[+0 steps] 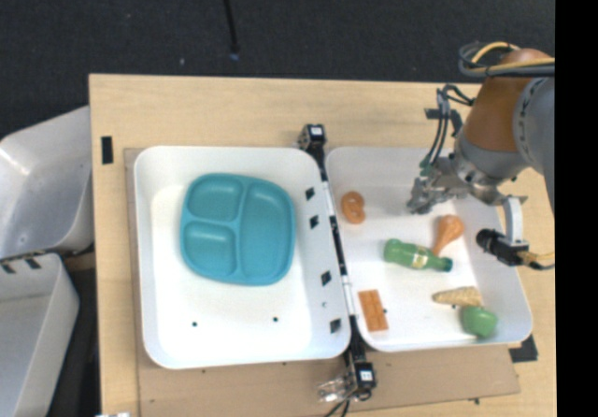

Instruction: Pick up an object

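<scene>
Plainly no single object is yet singled out, but the orange carrot-shaped piece (448, 232) lies closest to the gripper (425, 197), just below and to its right in the right bin (392, 161). Beside the carrot, toward the bin's middle, a green bottle (417, 256) is laid on its side, and further toward the divider a small orange rounded piece (353, 208) is seen. Nearer the front wall a flat orange block (373, 309), a tan cone-like piece (457, 295) and a green rounded piece (479, 321) are spread out, the last two touching or nearly so. The gripper is held low over bare bin floor near the back of the right bin; nothing is seen between its fingers, and how wide they are parted cannot be told from this slant. The step in hand is judged to be the approach, with no grasp made. A short shift toward the carrot, followed by a descent and a closing of the fingers across its narrow width, is what the next move seems to call for. A teal divided plate (235, 228) is left in the left bin (149, 331), well apart.
</scene>
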Motion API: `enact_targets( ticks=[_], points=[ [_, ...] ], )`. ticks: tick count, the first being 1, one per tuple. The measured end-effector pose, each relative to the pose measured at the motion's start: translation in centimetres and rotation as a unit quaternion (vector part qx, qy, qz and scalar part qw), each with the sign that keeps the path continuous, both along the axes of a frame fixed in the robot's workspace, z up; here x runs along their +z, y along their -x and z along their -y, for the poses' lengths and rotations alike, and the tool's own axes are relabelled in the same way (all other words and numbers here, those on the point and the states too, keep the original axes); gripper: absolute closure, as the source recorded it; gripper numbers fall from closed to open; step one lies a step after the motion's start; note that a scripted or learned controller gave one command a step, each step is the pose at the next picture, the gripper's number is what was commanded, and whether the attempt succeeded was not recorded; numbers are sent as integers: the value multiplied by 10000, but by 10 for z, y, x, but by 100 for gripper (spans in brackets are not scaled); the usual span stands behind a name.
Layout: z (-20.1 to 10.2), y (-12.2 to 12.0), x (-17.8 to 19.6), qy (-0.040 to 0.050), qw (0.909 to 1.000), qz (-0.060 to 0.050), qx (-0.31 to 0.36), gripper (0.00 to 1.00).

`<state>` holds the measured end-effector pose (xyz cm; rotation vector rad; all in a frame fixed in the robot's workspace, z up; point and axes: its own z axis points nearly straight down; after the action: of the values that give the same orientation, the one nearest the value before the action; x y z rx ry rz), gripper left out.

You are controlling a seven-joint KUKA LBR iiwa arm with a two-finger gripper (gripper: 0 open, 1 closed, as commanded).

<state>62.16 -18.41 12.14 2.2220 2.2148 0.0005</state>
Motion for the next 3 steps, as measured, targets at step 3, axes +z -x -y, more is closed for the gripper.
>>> enact_targets(
  ticks=[3],
  points=[
    [9,-17,124,-9,10000,3,41,100]
  ],
)
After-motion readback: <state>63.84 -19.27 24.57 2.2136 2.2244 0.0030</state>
